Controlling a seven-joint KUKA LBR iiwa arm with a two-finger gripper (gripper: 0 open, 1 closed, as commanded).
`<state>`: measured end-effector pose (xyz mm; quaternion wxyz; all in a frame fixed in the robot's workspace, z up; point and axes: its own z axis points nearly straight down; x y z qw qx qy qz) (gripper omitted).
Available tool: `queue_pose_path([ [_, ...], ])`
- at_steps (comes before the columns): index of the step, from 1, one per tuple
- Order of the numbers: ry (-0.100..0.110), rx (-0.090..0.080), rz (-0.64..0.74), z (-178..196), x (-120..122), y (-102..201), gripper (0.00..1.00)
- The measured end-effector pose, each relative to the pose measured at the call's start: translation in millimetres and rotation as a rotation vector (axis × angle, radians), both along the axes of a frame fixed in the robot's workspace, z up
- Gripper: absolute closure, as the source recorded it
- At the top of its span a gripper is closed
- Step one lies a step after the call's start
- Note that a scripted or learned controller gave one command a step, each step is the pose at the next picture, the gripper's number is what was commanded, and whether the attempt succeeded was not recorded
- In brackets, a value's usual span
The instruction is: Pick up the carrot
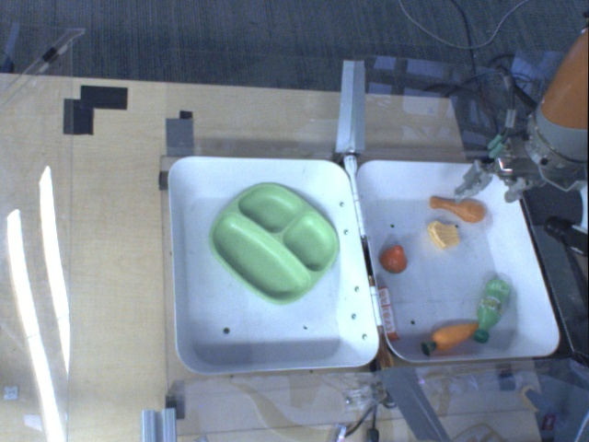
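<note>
Grey arm (561, 127) entering from right, jaws spread apart over right bin's (534, 274) far edge; carrot (451, 336) near front

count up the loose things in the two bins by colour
green: 2, divided plate in the left bin, bottle in the right bin
orange: 2, carrot and the longish piece near the gripper
red: 1, round tomato-like item
yellow: 1, small chunk
total: 6

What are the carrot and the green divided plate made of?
Carrot: probably toy plastic, since its orange body is smooth and evenly coloured with a moulded green top. Green plate: likely plastic as well, one flat matte green with soft rounded compartment edges.
</note>
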<state>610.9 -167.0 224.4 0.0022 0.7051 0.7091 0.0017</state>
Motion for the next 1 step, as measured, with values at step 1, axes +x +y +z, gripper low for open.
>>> queue_pose_path([
  [1, -0.001, -0.001, 0.063, -106.7, -4.2, -23.3, 0.0],
])
